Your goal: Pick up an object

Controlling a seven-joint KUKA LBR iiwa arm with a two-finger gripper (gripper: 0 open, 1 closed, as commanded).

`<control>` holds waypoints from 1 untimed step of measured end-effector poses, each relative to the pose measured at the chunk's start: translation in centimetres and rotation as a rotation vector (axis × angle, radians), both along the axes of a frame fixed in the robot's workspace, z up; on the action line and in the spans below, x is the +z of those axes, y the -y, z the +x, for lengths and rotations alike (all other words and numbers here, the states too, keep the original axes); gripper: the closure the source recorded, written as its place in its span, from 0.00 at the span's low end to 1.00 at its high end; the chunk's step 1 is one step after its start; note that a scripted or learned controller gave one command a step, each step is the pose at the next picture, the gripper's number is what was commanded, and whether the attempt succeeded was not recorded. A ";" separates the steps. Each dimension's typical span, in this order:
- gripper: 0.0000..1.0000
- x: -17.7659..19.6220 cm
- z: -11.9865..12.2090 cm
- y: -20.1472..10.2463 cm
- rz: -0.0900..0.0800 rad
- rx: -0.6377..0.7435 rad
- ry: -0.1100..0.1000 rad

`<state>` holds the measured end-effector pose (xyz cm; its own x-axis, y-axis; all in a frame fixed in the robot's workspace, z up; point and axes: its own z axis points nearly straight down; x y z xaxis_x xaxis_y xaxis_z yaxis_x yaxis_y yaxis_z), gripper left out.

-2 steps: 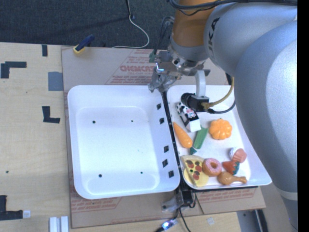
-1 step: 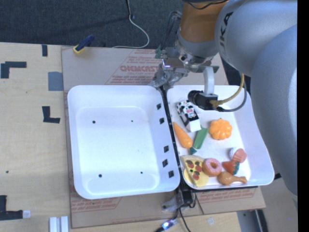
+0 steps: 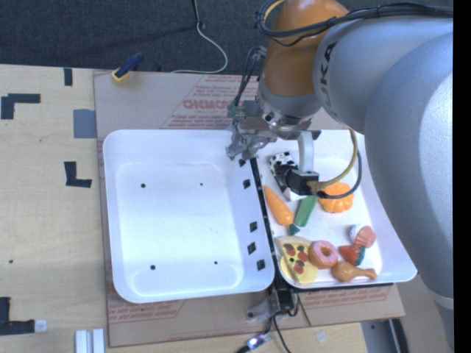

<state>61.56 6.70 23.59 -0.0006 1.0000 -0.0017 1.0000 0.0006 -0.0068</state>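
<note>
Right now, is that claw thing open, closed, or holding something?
Gripper: cannot be told from this view whether it is open or closed.

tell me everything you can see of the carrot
The carrot is a smooth, plain orange toy, plastic by its look, long and tapered. It lies flat and slanted in the right bin, close along that bin's left wall. A green piece lies just right of it; whether they touch is unclear. Nothing grips it.

Partial "KUKA" lettering on the arm point(image 3: 383, 79).
</note>
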 end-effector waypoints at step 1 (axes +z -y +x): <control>1.00 -2.6 2.3 -3.7 0.001 0.004 0.004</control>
